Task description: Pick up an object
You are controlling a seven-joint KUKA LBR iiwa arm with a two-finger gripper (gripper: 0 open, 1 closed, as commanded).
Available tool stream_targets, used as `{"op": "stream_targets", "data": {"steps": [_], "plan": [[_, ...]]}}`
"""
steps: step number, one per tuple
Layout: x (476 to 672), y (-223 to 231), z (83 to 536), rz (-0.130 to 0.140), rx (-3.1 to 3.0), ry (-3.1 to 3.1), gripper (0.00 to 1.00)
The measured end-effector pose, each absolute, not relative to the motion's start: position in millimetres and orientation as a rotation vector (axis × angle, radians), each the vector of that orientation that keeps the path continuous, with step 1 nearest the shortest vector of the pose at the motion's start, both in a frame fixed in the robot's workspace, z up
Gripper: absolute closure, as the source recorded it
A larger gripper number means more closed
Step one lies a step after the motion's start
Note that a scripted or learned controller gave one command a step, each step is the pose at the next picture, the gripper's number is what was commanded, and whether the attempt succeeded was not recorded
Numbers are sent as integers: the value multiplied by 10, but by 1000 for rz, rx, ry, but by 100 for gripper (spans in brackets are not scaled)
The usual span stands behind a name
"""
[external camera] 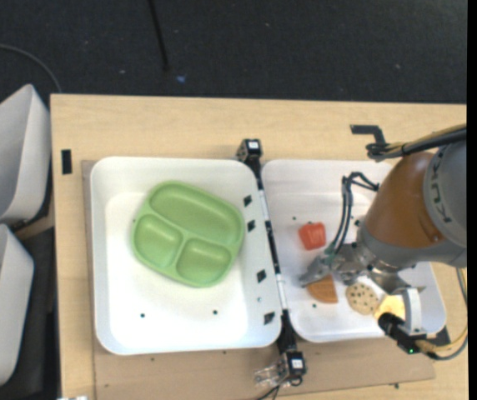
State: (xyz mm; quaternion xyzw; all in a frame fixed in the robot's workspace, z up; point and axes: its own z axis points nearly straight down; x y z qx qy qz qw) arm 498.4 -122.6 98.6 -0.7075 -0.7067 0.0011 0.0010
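Two bins; tool (315,272) low in right bin (305,323), tips touching orange piece (324,291); grip indeterminable.

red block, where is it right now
The red block lies in the right bin, left of the arm, just above the tool and the orange piece.

The arm (439,198) is a thick, rounded limb. Its broad upper section is a glossy orange-brown band, capped by a grey shell with dark lettering, partly cut off. Below the band sits a grey wrist ring. A thin black cable (348,202) loops along the band's side. The tool (320,270) is grey metal with slim fingers. A white block with a yellow patch and a small green light sits near the wrist.
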Motion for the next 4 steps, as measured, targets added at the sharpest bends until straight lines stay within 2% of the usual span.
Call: {"op": "stream_targets", "data": {"steps": [1,2,4], "plan": [[4996,-1237,1112,-1,-2233,-2213,100],[4924,-1308,1659,-4,-2231,-2219,100],[4960,-1298,2387,-4,-2221,-2229,100]]}}
